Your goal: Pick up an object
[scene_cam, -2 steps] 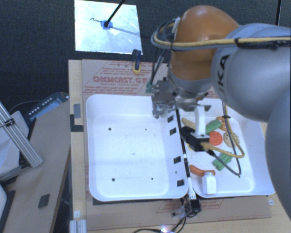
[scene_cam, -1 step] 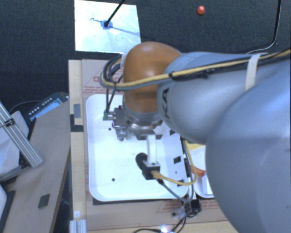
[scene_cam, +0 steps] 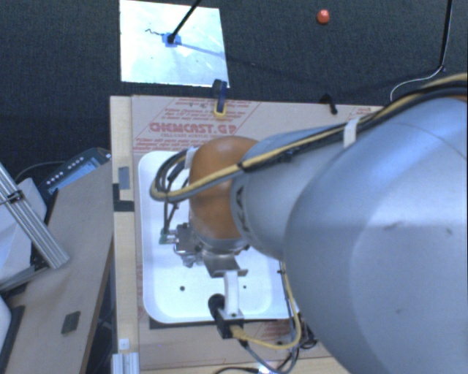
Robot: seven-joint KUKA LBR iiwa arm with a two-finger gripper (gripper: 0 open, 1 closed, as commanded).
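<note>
From my remote station, I see the grey arm (scene_cam: 365, 219) sweep in from the right and cover most of the frame, its orange band (scene_cam: 216, 190) sitting directly above the left white bin (scene_cam: 157, 292). Below the band, the metal wrist block (scene_cam: 201, 248) points down into the bin, and a bundle of black and yellow cables (scene_cam: 172, 179) loops off its left side. The claw is somewhere beneath that wrist, but the arm's bulk hides it, so I cannot tell how wide it stands or whether it has hold of anything. I cannot make out any object to pick in the part of the bin that shows; the visible white floor carries just a few small dark specks (scene_cam: 181, 288). A white bracket with a black connector (scene_cam: 219, 310) hangs over the bin's near rim, trailing a yellow cable (scene_cam: 270, 342). The bin rests on a brown printed board (scene_cam: 197, 120) on the tabletop (scene_cam: 80, 241). Beyond the board, a shiny sheet (scene_cam: 172, 44) lies on dark carpet, and a small red dot (scene_cam: 323, 16) sits near the top edge.
</note>
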